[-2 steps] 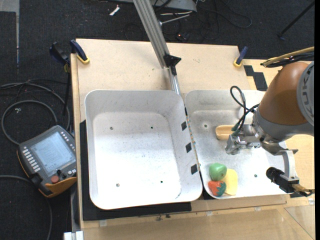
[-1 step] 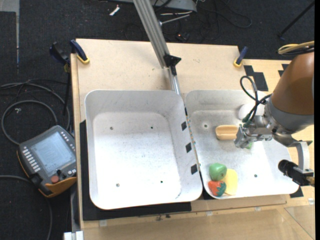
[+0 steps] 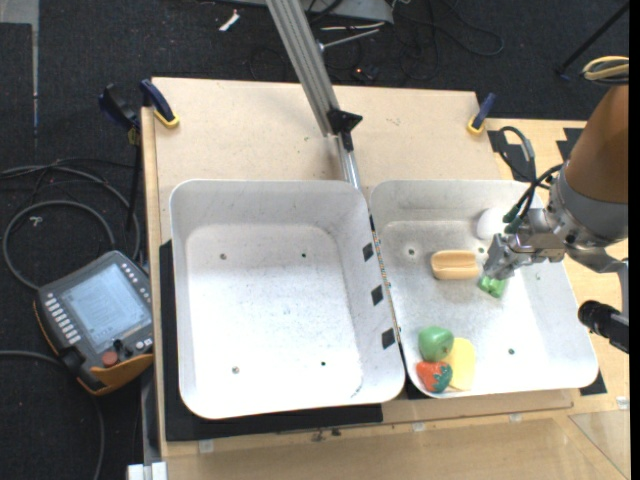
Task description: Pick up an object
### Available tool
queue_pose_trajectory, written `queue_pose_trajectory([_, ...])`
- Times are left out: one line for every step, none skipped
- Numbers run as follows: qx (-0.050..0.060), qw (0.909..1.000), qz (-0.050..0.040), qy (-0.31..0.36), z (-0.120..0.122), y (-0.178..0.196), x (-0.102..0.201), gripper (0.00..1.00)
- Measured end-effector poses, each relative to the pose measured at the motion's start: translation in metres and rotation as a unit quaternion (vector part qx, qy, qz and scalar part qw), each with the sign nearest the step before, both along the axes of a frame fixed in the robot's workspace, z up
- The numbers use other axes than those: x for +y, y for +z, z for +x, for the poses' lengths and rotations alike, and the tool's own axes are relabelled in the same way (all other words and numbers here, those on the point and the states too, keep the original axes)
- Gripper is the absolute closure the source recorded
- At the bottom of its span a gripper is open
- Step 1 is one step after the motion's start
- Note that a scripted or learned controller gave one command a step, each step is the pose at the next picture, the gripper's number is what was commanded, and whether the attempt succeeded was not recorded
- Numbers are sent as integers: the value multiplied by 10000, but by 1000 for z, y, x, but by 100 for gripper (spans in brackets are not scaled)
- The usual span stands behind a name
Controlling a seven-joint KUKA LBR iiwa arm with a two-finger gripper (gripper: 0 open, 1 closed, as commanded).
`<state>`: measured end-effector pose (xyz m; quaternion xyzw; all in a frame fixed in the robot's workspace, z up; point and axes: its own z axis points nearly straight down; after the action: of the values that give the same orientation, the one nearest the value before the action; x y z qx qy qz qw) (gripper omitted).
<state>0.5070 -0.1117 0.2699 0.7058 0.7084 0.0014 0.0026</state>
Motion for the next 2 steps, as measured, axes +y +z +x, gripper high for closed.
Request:
queue_pose_trajectory([34,10000,14,19,17,-16,54,100])
queue_pose_trajectory([20,10000,17,23,34,-10,109,100])
